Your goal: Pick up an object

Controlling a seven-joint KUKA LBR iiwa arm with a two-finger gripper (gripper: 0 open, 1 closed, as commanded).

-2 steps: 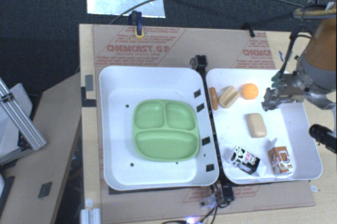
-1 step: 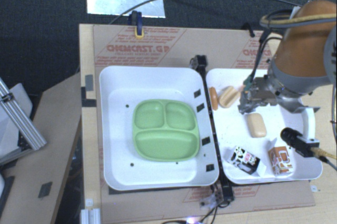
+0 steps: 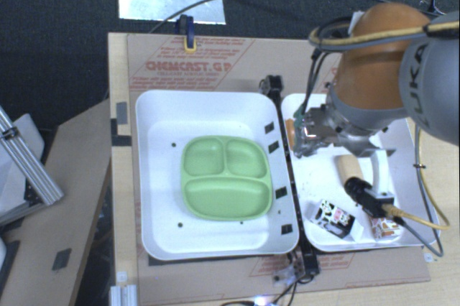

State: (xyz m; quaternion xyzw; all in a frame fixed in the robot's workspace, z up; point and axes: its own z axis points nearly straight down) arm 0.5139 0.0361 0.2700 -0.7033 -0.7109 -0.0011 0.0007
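Note:
My gripper (image 3: 305, 138) hangs low over the left side of the right bin (image 3: 323, 238), under the grey wrist with its orange band. A thin orange piece (image 3: 290, 128) lies just left of it against the bin's wall. To the right of the gripper a tan cylinder (image 3: 349, 167) rests on the bin floor. Toward the front lie a black-and-white patterned block (image 3: 333, 218) and a small white and orange item (image 3: 387, 228). The arm hides the back part of this bin.
The left bin (image 3: 159, 154) holds a green divided plate (image 3: 227, 177). A black divider with clips (image 3: 282, 154) runs between the bins. A blue and yellow clamp (image 3: 187, 33) stands on the cardboard behind them.

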